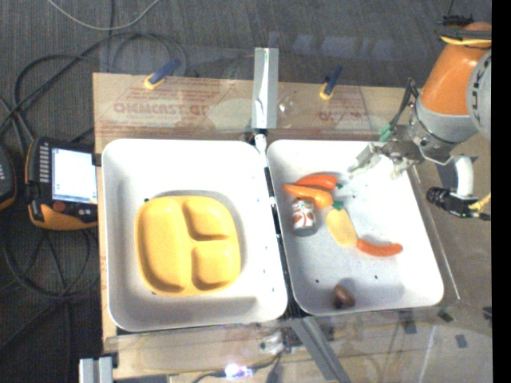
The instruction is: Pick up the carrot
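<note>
Where the right white bin [431, 282] meets its near edge, a small dark brown rounded lump [343, 296] sits by itself. Moving up, an orange sausage-shaped piece [379, 248] lies just right of a pale yellow pear-shaped toy with a green tip [342, 227], the two touching or nearly so. Left of them stands a small red-and-white can [303, 215], close to the bin's left wall. And there's the carrot [313, 186], orange with a green end, lying across the bin's far left part, just beyond the can, with another orange piece pressed alongside it. Over in the left white bin [112, 238], a yellow plastic tray with three compartments [190, 244] fills the middle. At the right bin's far right corner hangs the gripper [375, 156], apart from the carrot; whether its fingers are spread or closed, I cannot tell from this blur. Behind it rises the grey arm with its orange band [451, 74].
</note>
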`<state>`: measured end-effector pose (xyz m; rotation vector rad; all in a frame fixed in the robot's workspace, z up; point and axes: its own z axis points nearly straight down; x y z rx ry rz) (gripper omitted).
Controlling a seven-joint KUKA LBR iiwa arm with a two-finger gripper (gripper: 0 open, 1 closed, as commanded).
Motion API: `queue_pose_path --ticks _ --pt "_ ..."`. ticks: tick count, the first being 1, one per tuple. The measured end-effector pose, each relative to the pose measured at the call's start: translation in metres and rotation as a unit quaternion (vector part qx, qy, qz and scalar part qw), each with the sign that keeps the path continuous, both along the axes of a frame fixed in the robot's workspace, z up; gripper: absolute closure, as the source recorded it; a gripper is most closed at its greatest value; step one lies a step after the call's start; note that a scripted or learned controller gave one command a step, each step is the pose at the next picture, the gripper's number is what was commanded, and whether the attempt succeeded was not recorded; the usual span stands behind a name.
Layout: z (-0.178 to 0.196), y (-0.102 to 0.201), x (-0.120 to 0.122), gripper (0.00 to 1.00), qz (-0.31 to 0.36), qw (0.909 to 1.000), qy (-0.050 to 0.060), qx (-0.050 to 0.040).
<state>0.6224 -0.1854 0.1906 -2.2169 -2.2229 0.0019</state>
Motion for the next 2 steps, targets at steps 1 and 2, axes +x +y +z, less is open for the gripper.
queue_pose_path --ticks 1,2 --pt "-0.069 0.023 0.003 0.0 0.136 0.9907 -0.01 -0.0039" --pt "-0.1 0.026 -0.028 0.0 0.275 0.9615 -0.008 -0.0038"
